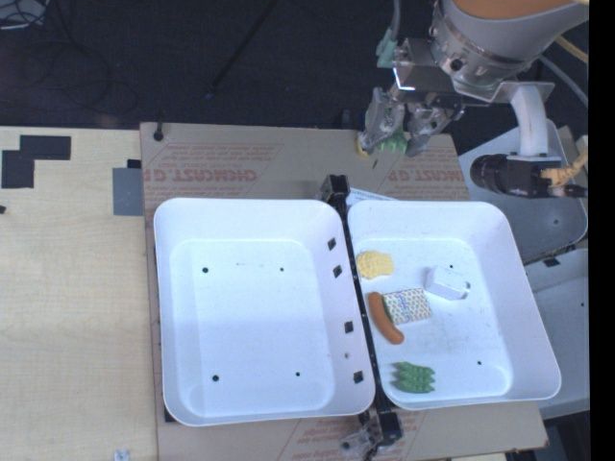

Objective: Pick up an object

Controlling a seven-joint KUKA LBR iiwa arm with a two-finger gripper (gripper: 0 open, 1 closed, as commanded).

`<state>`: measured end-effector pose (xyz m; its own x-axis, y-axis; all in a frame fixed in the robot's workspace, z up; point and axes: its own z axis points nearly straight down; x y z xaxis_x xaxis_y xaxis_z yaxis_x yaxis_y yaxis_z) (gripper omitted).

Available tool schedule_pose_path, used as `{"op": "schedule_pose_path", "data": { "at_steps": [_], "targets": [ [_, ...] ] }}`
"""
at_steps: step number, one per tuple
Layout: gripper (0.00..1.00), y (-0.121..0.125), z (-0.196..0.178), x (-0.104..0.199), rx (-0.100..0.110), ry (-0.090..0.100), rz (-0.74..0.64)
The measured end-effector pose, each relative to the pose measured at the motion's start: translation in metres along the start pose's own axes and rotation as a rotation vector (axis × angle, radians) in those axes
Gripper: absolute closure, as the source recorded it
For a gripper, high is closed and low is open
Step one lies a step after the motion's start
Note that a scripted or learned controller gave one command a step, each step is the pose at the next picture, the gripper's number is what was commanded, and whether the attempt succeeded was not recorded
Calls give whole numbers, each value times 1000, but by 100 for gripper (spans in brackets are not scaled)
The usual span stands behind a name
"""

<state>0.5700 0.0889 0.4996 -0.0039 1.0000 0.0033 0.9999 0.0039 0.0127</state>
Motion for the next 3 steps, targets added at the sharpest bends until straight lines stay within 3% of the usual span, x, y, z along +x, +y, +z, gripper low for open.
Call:
{"op": "schedule_pose_path", "data": {
  "at_steps": [1, 2, 3],
  "targets": [
    [100, -41, -41, 61, 12, -1, -3],
    [100, -98, 77, 115, 28, -8, -2],
    [100, -95, 62, 114, 21, -7, -3]
  ]
}}
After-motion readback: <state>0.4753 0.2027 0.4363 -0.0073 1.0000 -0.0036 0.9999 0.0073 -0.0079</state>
